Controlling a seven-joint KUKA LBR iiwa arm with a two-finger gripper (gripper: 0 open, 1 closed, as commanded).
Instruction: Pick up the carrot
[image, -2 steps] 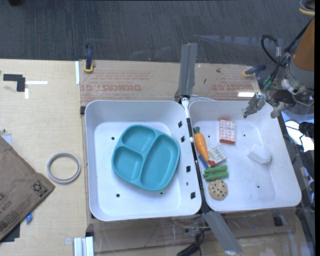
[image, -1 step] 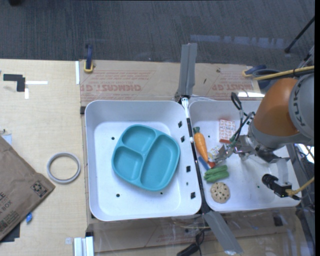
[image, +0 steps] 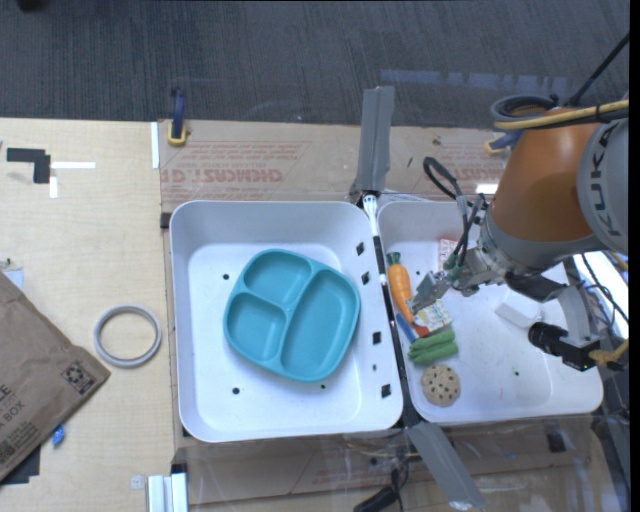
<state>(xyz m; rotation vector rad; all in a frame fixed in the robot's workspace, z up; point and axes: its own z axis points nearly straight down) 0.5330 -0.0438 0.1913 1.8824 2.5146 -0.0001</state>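
An orange toy carrot with a green top (image: 399, 285) lies at the left edge of the right white bin (image: 520, 395), above a green bean pod (image: 433, 348) and a speckled round cookie (image: 440, 384). The grey gripper (image: 432, 291) hovers just right of it, jaws apart and holding nothing. A teal divided plate (image: 291, 314) sits in the left white bin (image: 200, 330).

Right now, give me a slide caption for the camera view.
Gripper poised beside the carrot in the right bin; teal plate in the left bin.
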